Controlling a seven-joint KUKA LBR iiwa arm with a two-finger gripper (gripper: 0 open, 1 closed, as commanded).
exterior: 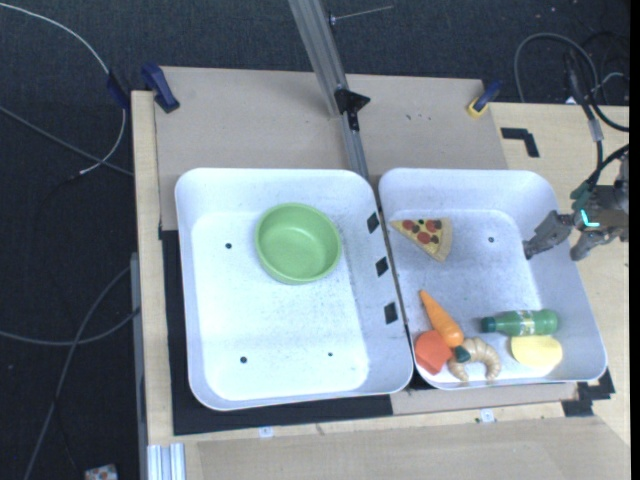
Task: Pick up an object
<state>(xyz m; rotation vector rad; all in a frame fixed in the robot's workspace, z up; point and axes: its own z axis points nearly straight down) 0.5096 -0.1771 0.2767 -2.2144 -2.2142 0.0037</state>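
Note:
My gripper [566, 238] hangs at the right rim of the right bin [470, 183], open, with nothing between its two dark fingers. In that bin a pizza slice [425, 236] lies near the upper left. Along the front lie an orange carrot [440, 316], a red tomato-like piece [432, 352], a tan croissant-like piece [478, 358], a green bottle [520, 322] on its side and a yellow round piece [535, 353]. A green bowl [298, 242] sits in the left bin [210, 298].
A metal pole [320, 48] slants down from the top to the gap between the bins. Blue and yellow clamps [158, 86] hold the board's far corners. Cables run over the dark floor at left and upper right.

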